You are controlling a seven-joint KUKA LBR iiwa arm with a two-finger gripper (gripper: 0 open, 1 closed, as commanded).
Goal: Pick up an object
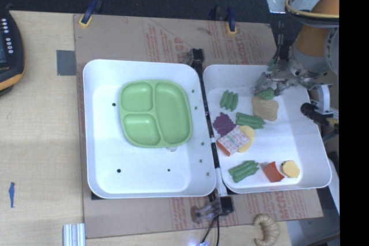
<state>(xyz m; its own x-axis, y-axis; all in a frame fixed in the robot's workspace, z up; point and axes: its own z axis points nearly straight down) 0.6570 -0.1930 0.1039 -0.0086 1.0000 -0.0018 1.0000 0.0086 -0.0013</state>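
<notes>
My gripper (270, 88) hangs low over the back of the right bin (311, 147), reaching in from the right. A small green bit (267, 93) shows right at its tip; whether it is held is unclear. Just in front of the tip lies a tan bread-like piece (265, 108). Other toy foods lie in this bin: a green pod (229, 100), another green pod (249, 120), purple grapes (223, 123), a pink-and-white block (232, 140), a yellow piece (248, 136), a third green pod (243, 170), a red piece (272, 172) and an orange-yellow piece (290, 169).
The left bin (104, 152) holds a green divided plate (155, 113). A black divider with clips (206, 124) runs between the bins. A black handset (8, 49) lies at the far left of the bench. A tan curled item (266, 229) lies in front of the right bin.
</notes>
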